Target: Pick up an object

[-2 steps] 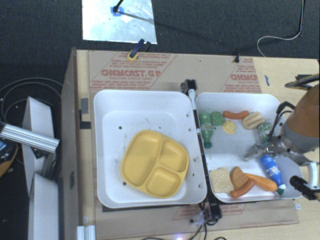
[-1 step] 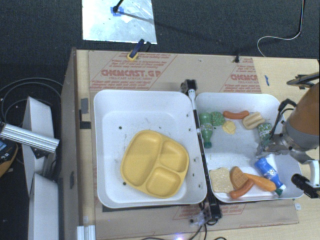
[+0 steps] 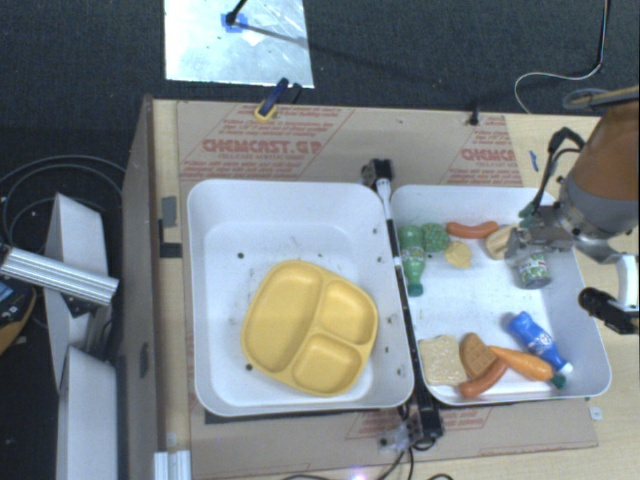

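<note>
"CHEMCAST GP" — red print, upside down, repeated — on the brown board (image 3: 262, 140) under the bins.

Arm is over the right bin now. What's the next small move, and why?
Probably lower the end effector straight down. It sits at the right bin's upper right, directly over a small greenish cylindrical object, with a tan piece just to its left. Whether anything is gripped can't be judged, so a short descent there seems the likeliest way to a grasp.
</note>
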Tool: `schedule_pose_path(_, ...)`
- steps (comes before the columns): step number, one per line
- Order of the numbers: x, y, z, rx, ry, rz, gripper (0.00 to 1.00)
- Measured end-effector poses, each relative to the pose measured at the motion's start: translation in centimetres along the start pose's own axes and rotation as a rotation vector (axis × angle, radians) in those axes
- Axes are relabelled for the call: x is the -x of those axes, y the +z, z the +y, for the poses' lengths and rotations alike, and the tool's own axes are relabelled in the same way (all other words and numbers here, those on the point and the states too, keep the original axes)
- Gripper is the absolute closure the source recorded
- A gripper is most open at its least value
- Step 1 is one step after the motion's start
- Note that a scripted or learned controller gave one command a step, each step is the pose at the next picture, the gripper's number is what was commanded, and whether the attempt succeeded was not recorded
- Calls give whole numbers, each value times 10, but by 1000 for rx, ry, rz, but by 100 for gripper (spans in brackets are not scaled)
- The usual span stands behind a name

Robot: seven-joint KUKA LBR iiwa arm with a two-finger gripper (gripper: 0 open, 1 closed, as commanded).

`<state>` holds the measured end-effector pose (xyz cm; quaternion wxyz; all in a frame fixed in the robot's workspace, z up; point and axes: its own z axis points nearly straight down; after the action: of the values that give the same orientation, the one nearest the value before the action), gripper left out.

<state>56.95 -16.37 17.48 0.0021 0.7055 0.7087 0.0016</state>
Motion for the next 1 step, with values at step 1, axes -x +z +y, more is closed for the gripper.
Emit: schedule_pose_path(1, 1, 1, -1, -3, 1, 0, 0)
